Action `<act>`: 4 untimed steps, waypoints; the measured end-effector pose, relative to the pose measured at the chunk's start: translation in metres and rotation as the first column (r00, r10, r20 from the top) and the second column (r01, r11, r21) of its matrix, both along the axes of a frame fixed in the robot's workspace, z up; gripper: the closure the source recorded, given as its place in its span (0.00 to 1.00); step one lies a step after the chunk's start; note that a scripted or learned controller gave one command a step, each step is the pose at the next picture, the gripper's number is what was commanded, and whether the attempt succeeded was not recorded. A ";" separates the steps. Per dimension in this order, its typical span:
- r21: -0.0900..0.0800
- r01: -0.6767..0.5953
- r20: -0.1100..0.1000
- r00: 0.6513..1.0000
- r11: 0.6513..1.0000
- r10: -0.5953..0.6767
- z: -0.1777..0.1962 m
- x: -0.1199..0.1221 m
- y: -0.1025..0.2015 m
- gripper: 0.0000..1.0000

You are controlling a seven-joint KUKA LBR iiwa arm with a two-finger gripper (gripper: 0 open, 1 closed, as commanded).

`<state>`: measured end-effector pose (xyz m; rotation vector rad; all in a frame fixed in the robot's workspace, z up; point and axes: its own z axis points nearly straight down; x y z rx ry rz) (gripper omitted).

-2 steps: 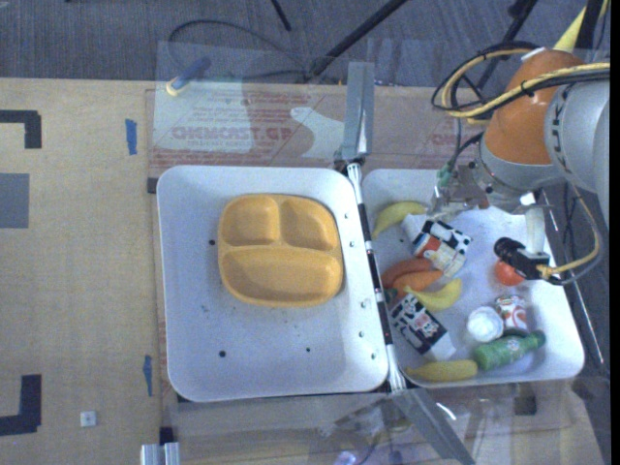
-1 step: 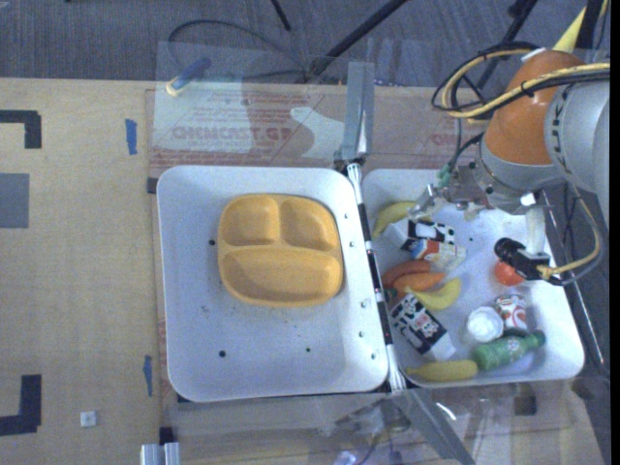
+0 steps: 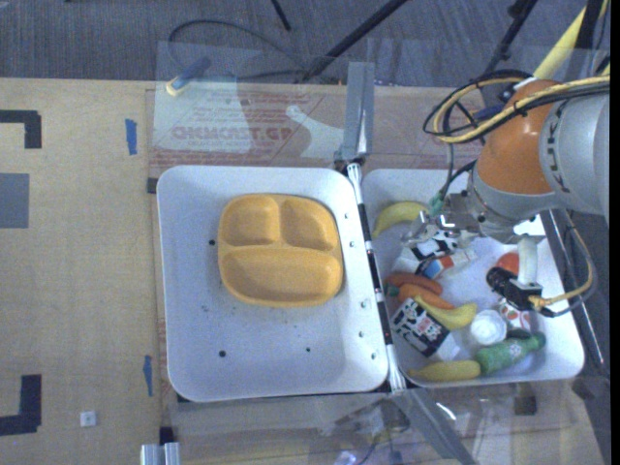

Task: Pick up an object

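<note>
I see a yellow tray point(image 3: 281, 250) in the left bin point(image 3: 184, 308). The right bin point(image 3: 567, 352) holds bananas point(image 3: 399, 215) and clutter (mixed toys). The gripper point(image 3: 436, 231) hangs over them; whether it's closed, I cannot tell.

1. Two bins sit side by side on the desk point(image 3: 77, 289): the left bin point(image 3: 184, 356) and the right bin point(image 3: 567, 352), their inner rims touching.
2. A divided tray point(image 3: 281, 250) lies in the left bin, toward its rear half.
3. The right bin holds a crowd of things: a banana point(image 3: 399, 215) at the rear left, a carton point(image 3: 418, 325) near the left wall, a bottle point(image 3: 504, 355) at the front right, another banana point(image 3: 448, 369) along the front.
4. The arm point(image 3: 542, 153) reaches in from the right, above the right bin's rear.
5. The claw point(image 3: 434, 229) hangs just beside the rear banana.
</note>
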<state>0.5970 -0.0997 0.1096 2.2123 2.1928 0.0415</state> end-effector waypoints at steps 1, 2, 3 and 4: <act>0.000 0.046 -0.040 0.998 0.999 -0.046 0.038 0.034 -0.012 0.00; 0.000 -0.187 -0.026 0.982 0.982 0.187 -0.019 -0.006 -0.018 0.00; -0.005 -0.184 -0.020 0.983 0.983 0.184 -0.008 -0.005 -0.021 1.00; 0.000 -0.121 -0.032 0.992 0.993 0.121 -0.023 -0.003 -0.036 1.00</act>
